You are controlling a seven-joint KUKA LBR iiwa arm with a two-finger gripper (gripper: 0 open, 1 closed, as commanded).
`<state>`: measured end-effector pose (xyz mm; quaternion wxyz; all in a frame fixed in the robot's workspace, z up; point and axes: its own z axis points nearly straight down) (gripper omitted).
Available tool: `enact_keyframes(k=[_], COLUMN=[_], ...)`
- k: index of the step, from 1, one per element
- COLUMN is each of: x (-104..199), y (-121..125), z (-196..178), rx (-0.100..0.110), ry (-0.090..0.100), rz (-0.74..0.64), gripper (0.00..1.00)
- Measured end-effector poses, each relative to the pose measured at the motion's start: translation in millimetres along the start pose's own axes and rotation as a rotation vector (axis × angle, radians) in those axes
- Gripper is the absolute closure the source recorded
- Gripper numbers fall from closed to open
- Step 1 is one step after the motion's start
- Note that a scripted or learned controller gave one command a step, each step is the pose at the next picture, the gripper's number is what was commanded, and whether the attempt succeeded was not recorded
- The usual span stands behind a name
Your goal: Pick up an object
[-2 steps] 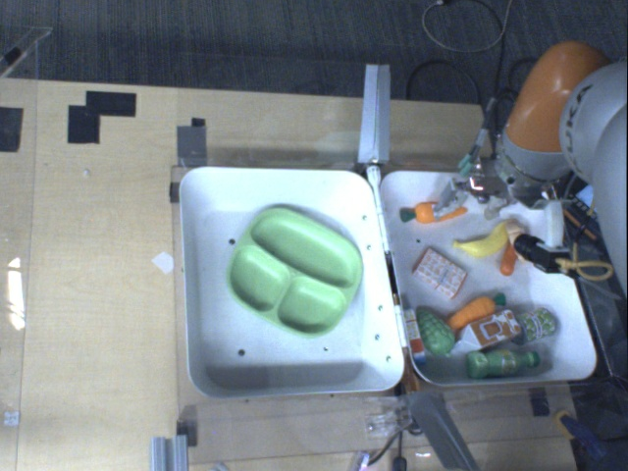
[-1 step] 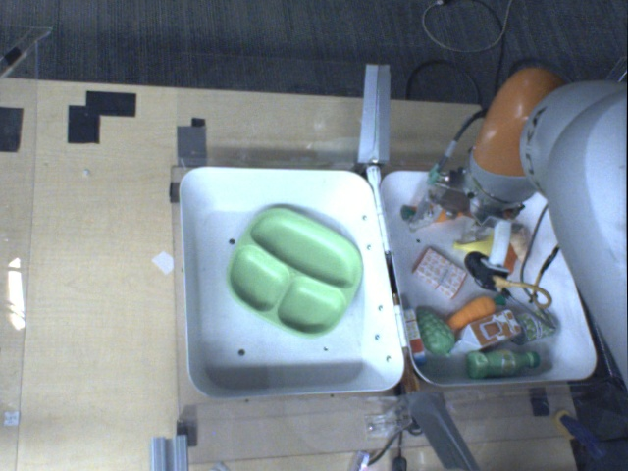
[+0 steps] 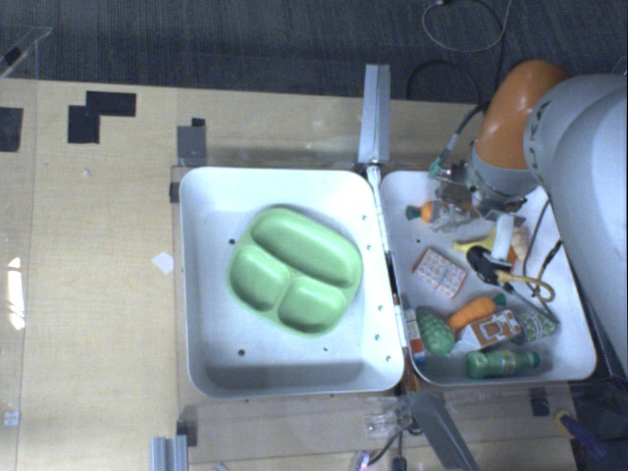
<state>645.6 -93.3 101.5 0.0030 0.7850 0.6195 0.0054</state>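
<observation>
Wooden bench (image 3: pixel 98 263), two white bins | frame bottom right: green bottle (image 3: pixel 502 362), carrot (image 3: pixel 473 311) heaped in right bin (image 3: pixel 579 356) as pick stock | left: green tray (image 3: pixel 295 269) | upper right: gripper (image 3: pixel 453 204) poised low over clutter, probably choosing; grip state unclear.

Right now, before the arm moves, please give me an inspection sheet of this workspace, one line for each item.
Surface: wooden bench bearing two white bins, left bin and right bin.
Job's things: in the right bin, a carrot, a green bottle, a waffle-patterned tile, a small carton and other small items.
Clutter: green divided tray in the left bin.
Grippers: gripper low over the right bin's far end; fingers unclear.
Cables: black cable on the floor beyond the bench.
Surroundings: dark carpet; black marks on the bench.
</observation>
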Motion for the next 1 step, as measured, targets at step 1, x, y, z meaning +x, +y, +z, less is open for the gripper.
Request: enact_keyframes(k=[1], x=[54.6], y=[8.0], z=[-132.4], rx=[0.003], ry=[-0.003], rz=[0.031], gripper=[1.00])
